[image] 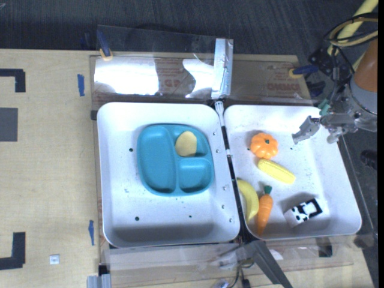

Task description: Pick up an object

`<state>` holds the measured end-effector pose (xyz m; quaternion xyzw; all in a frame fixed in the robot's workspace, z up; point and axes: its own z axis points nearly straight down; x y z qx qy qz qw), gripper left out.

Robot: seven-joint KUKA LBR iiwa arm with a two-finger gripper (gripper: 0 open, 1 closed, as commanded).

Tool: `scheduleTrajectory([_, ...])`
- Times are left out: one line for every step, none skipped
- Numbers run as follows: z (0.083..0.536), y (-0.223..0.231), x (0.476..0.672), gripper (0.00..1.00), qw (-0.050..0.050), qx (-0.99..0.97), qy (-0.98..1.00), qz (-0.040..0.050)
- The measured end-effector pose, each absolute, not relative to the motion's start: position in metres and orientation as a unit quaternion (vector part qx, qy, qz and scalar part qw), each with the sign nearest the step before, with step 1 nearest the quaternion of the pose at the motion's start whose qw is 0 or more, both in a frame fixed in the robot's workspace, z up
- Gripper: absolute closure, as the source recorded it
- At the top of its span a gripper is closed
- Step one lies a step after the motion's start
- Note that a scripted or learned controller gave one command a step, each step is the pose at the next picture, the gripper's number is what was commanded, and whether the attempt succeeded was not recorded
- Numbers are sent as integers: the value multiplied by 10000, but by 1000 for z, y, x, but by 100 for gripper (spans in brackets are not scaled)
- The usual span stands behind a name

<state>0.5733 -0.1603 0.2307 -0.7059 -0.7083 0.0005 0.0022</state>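
Pumpkin (264,145) sits in the right bin (336,179), just left of the tool (318,131). Tool fingers are spread apart, holding nothing.

Side by side on a pale wooden bench (42,161): a left white bin (114,161) with a blue divided tray (157,158) near its middle, and a right white bin (324,179) touching it. Just beyond their far edge, a shiny clear sheet (156,74), perhaps plastic. Black marks (13,80) and blue tape (80,84) at left; yellow cables (348,32) far right.
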Motion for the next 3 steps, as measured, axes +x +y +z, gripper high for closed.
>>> scheduleTrajectory([96,-123,561,0,23,-6392,-7690,4])
scheduleTrajectory([106,-124,563,100,13,-6393,-7689,-7])
scheduleTrajectory([162,-97,540,100,-10,-6466,-7628,-14])
